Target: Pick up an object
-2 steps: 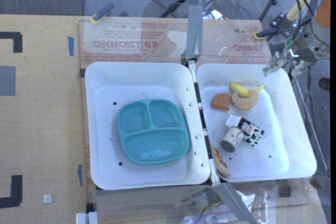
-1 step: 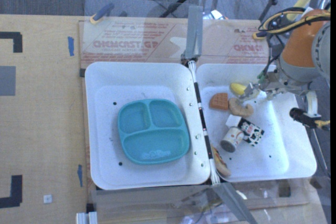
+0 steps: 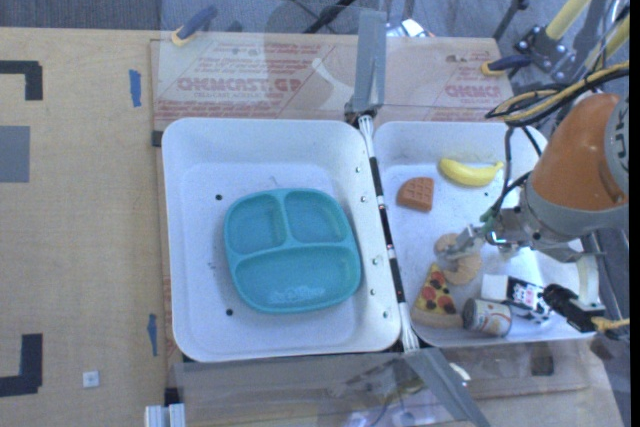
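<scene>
The right bin [image 3: 420, 145] holds a yellow banana [image 3: 468, 171] at the back, with a brown waffle piece [image 3: 416, 193] in front of it. Near the front lie a pizza slice [image 3: 436, 297] and a small can [image 3: 487, 317] on its side. A round tan piece [image 3: 461, 267] sits between them, just behind the pizza slice. My gripper [image 3: 462, 243] hangs low over the tan piece, at its back edge, reaching in from the right. I see nothing lifted off the bin floor.
The left bin [image 3: 190, 165] holds a teal divided plate [image 3: 291, 249]. A ridge [image 3: 378, 225] separates the two bins. The arm's orange and grey wrist [image 3: 580, 175] covers the right side of the right bin. Cables and stand legs lie beyond the bins.
</scene>
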{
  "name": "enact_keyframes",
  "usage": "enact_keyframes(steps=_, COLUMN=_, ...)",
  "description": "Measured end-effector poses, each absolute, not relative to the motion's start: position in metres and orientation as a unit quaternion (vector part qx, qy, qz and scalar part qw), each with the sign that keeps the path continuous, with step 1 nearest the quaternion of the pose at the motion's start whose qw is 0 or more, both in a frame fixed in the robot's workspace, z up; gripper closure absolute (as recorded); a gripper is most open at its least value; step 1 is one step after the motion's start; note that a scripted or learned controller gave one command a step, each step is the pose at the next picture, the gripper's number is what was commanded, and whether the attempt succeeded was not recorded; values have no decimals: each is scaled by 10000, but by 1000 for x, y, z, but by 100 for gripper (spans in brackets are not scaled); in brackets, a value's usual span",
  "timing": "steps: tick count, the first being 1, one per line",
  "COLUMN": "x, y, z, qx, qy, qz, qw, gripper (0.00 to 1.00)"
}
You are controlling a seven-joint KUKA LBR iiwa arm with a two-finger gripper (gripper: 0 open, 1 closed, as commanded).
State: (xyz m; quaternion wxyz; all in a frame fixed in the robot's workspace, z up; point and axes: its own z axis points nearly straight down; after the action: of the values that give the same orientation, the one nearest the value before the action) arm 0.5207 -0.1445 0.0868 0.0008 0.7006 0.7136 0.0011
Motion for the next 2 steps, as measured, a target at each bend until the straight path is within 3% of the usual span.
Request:
enact_keyframes(steps=1, x=591, y=-102, z=87, qx=6899, qy=7239, qz=17, qw=20, gripper=0)
enact_keyframes(steps=2, x=654, y=-98, z=86, qx=7170, qy=6971, qz=3, qw=8, gripper=0)
